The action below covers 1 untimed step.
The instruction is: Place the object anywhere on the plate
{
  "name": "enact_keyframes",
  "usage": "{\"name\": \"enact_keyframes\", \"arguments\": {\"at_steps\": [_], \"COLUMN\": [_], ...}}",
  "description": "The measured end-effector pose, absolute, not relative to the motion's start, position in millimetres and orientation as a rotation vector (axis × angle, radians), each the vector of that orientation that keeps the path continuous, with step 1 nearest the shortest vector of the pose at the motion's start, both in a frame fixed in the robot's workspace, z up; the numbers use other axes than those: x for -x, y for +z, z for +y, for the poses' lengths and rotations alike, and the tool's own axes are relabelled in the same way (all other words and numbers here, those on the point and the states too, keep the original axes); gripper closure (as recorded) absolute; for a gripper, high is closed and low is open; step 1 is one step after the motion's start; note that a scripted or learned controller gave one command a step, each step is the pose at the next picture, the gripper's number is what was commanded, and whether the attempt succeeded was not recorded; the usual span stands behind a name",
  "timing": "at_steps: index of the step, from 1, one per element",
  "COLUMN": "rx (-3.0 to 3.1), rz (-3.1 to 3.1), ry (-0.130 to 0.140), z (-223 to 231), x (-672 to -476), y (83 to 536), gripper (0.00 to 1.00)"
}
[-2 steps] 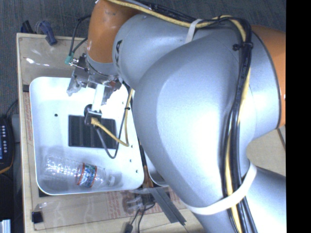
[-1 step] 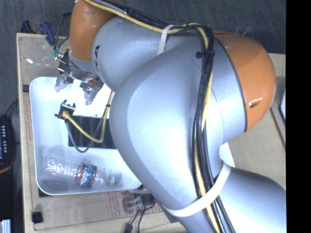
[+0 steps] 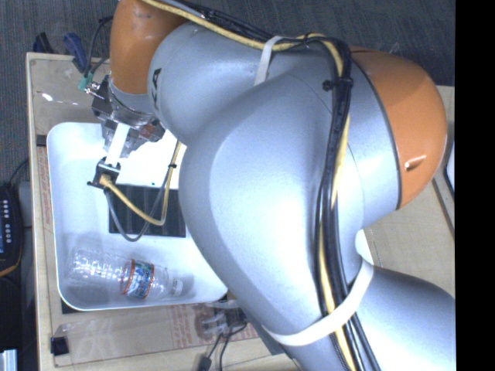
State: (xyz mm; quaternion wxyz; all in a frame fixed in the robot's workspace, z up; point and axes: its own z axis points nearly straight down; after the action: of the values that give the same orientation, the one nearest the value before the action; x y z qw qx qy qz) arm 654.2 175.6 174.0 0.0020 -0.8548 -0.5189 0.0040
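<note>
Camera view shows the clear plastic bottle with a blue label (image 3: 128,277) lying loose on its side in the shallow white bin (image 3: 66,176), so it awaits pickup. Well apart from it, the grey two-finger gripper (image 3: 124,134) hangs over the bin; whether it is open or closed cannot be told.

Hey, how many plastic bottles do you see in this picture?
1. A clear plastic bottle lies on its side at the lower-left end of the white bin. The arm covers much of the scene, so more may be hidden.

Fixed overhead slant onto white bin (image 3: 73,215)
</note>
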Motion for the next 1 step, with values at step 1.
{"name": "enact_keyframes", "arguments": {"at_steps": [1], "rx": [2.424], "rz": [-1.994], "ry": [0.009], "z": [105.2], "x": [-621.1], "y": [176.1], "gripper": [1.0]}}
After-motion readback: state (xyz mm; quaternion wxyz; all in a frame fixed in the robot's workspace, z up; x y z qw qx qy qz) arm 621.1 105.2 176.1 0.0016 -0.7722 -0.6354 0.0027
